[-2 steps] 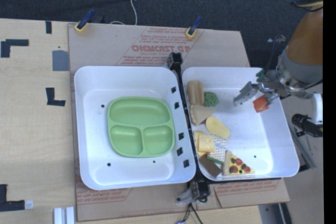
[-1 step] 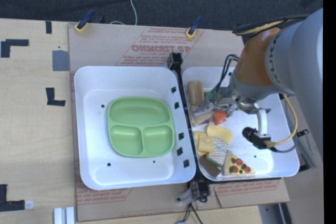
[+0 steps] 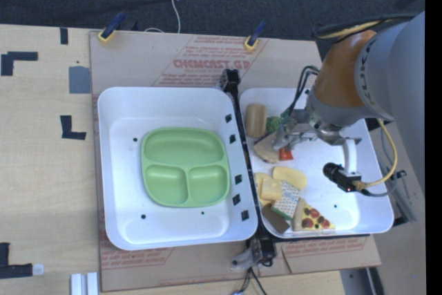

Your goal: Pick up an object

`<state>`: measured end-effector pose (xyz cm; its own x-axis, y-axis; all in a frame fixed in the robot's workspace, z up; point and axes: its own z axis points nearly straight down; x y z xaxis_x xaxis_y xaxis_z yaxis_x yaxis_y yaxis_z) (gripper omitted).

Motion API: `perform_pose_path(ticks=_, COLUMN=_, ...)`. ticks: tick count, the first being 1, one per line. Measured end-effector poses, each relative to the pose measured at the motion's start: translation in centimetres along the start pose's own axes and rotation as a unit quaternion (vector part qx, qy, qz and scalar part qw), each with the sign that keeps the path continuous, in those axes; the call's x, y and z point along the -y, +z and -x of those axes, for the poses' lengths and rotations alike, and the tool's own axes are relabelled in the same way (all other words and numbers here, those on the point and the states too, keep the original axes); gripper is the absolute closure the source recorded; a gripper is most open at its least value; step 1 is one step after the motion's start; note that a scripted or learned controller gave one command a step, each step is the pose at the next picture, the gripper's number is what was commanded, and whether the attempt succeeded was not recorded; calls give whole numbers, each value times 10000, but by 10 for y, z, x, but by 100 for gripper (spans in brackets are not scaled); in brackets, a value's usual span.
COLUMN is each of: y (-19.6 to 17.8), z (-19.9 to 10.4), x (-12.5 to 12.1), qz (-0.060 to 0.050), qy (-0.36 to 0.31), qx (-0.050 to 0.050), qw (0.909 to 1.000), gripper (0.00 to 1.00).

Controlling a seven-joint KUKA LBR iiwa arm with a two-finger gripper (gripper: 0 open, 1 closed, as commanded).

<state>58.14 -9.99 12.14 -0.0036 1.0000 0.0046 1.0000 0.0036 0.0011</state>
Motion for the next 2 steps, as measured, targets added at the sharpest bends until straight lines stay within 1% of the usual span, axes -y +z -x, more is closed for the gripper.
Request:
perform_pose_path(ticks=1, y=1, z=0, x=0, qz=-2, qy=1, qx=0, qw=10000, gripper=0)
perform_pose_path(ticks=2, y=36, z=21, x=-34, qz=25, qy=2, qx=22, qw=10000, gripper=0)
